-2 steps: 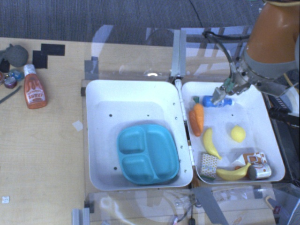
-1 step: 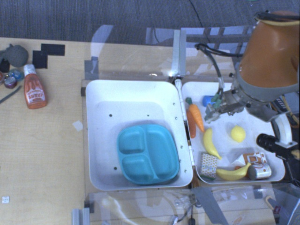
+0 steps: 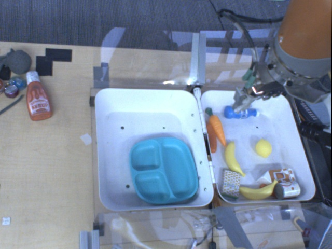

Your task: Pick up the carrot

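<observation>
Your hand point(image 3: 243, 104) hangs at the top of the right bin point(image 3: 303, 154), right over a blue thing point(image 3: 240, 112). You cannot tell if it is open or shut, and you see nothing held in it.

The carrot point(image 3: 216, 129) lies at about eight o'clock from your hand, close to the wall between the two bins. Its green top points to twelve o'clock. It looks stiff, light and a bit smooth, so it may roll. Grab it across the fat middle, not the thin tip.

The right bin also holds two bananas point(image 3: 233, 158), a yellow lemon point(image 3: 263, 148), a small box point(image 3: 285, 176) and a can point(image 3: 288, 190). The left bin point(image 3: 114, 139) holds a blue plate point(image 3: 163, 170). A red bottle point(image 3: 38, 99) stands on the surface point(image 3: 46, 180) far at nine o'clock.
</observation>
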You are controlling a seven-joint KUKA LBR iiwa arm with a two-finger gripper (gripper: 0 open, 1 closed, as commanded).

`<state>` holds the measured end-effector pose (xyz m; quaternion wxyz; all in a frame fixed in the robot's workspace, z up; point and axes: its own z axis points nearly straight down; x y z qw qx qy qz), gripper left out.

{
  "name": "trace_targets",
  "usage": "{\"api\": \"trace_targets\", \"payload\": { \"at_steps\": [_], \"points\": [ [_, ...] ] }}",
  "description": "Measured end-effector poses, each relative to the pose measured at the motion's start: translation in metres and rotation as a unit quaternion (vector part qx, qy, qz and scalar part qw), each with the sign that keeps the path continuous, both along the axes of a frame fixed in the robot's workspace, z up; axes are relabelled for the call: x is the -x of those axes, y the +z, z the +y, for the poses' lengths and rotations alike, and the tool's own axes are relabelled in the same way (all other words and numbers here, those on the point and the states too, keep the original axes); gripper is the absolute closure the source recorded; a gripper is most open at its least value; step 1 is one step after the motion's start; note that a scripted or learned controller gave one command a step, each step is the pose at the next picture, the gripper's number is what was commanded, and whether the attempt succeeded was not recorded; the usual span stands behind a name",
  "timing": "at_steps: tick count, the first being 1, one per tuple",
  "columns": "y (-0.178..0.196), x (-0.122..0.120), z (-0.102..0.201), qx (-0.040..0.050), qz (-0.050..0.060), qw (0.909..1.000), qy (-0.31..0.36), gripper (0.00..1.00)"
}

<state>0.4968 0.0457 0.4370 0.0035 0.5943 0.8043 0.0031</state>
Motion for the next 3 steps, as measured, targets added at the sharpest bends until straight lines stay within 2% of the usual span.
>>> {"api": "trace_targets", "payload": {
  "at_steps": [1,2,3],
  "points": [
    [-0.026,0.000,0.001,-0.0006,0.002,0.9916,-0.130,1.00],
    [-0.042,-0.030,-0.077,0.0004,0.001,0.9983,-0.058,1.00],
    [0.000,-0.032,-0.113,0.0013,0.000,0.9998,0.021,1.00]
  ]
}}
